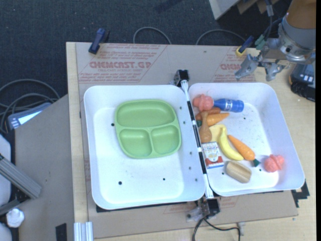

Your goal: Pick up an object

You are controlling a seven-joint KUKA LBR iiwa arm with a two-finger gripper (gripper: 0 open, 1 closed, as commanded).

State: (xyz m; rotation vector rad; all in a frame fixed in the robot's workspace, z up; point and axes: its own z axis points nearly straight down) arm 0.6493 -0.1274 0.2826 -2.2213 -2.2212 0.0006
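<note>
The claw (260,68) hangs above the far edge of the right bin (281,129), and its two grey fingers (244,67) stand apart with nothing between them.

The things to pick lie in the right bin, all nearer to the camera than the claw and mostly to its left. Closest to the claw is a blue bottle (229,105) with a white cap end, lying on its side. Just beside it is a pink, bumpy piece (203,102). Below these lie an orange carrot (216,118), a yellow banana (228,145), a second carrot (242,147) with a green tip, and a brownish piece (205,133) against the bin wall. Farther from the claw are a small white and red carton (212,154), whose print is too small to read, a tan bread-like piece (237,171) and another pink piece (273,162).

The left bin (100,149), well apart from the claw, bears a green divided plate (148,128).

On the brown board (125,59) behind the bins, red letters read "CHEMCAST GP".
</note>
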